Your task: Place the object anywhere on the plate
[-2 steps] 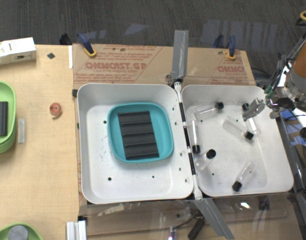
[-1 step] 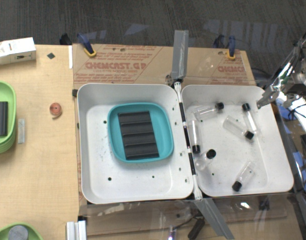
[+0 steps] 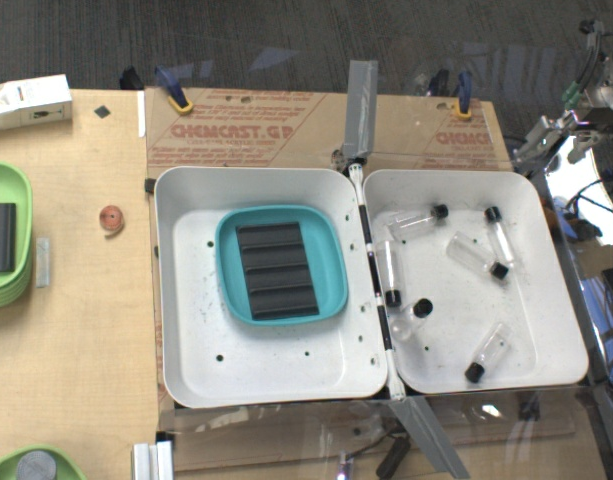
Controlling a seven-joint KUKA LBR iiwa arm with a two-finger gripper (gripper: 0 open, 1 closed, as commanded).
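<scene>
As I look down from my remote station, the teal plate (image 3: pixel 330 268) sits in the middle of the left white bin (image 3: pixel 186 358). A dark ribbed block (image 3: pixel 276 270) lies flat on the plate, within its rim. Right of the plate, past the seam, several clear black-capped tubes (image 3: pixel 489 349) lie scattered in the right white bin (image 3: pixel 546 363), well apart from the plate. A loose black cap (image 3: pixel 422 309) lies among them. I cannot tell the tool's state, nor how the tubes lie relative to it.
</scene>
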